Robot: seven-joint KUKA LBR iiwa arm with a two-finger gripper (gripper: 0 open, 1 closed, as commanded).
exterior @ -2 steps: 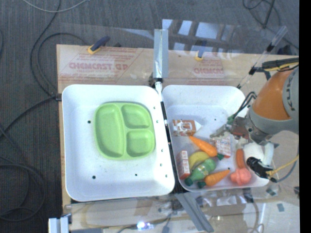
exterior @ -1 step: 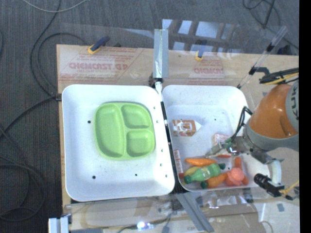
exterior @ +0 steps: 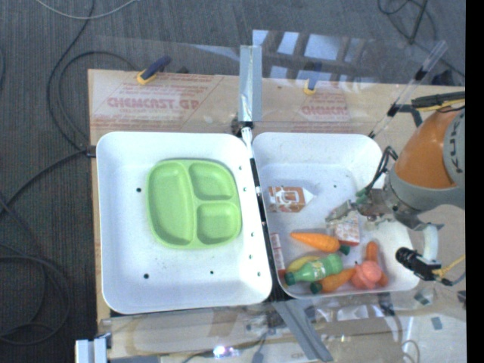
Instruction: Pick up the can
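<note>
Camera view looking down at a slant on the worktop (exterior: 151, 100), catching the end effector (exterior: 369, 203) hanging low inside the right bin (exterior: 325, 153); how far open, impossible to tell. Judging the pickup as not yet done, nothing visibly being lifted. Lying just left of and below the end effector, perhaps touching: a crumpled silvery can (exterior: 344, 224), if reading it rightly. Crowding further below-left, a carrot (exterior: 316, 241) and a green bottle (exterior: 318, 267). Sitting far left, a second bin (exterior: 121, 278) holding a green tray (exterior: 195, 203). Trailing over dark carpet (exterior: 45, 240), cables (exterior: 68, 6).
</note>
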